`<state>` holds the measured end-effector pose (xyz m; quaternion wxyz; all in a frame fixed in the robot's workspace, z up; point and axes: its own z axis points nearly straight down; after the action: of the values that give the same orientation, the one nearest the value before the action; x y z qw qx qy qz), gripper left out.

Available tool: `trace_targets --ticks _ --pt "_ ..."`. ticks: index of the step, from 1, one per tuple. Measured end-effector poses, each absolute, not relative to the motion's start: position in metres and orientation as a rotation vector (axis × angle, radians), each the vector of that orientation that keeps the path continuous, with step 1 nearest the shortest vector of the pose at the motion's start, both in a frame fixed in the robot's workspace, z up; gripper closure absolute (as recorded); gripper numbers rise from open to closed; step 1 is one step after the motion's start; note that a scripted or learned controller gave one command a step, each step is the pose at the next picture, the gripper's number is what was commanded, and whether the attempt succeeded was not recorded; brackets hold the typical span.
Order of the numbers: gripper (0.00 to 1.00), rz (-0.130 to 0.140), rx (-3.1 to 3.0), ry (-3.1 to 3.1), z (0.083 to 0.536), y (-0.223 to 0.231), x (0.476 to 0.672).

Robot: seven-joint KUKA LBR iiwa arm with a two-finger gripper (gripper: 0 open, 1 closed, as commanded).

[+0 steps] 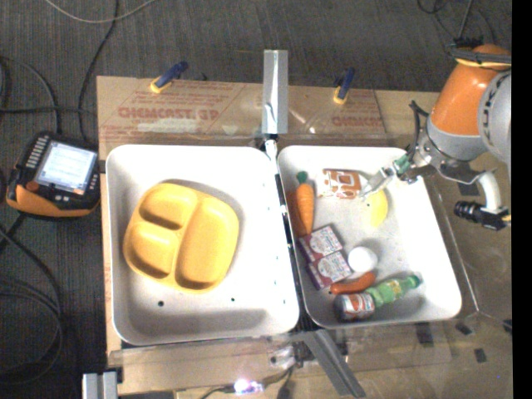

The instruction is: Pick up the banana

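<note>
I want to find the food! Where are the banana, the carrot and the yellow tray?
banana [377,209], camera view, its yellow middle.
carrot [304,209], camera view, its orange body.
yellow tray [183,235], camera view, the ridge between compartments.

My bench is a pale brown board printed with faded red lettering, and two blue-and-yellow clamps grip its far edge. A metal post stands upright at the middle of that far edge. Dark grey carpet lies around the bench, with a thin pale cable looping across it at the far left. A handheld pendant with a lit screen rests on the floor to my bench's left.
</note>
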<state>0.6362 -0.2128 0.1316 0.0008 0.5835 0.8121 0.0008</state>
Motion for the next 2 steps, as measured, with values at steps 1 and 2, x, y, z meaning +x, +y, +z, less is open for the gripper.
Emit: trace_targets --ticks 1,2 --pt "0.0 0.005 1.792 2.577 0.0956 -0.2179 0.6353" --pt "1.0 0.004 1.79 2.578 0.1045 -0.2165 0.6358"
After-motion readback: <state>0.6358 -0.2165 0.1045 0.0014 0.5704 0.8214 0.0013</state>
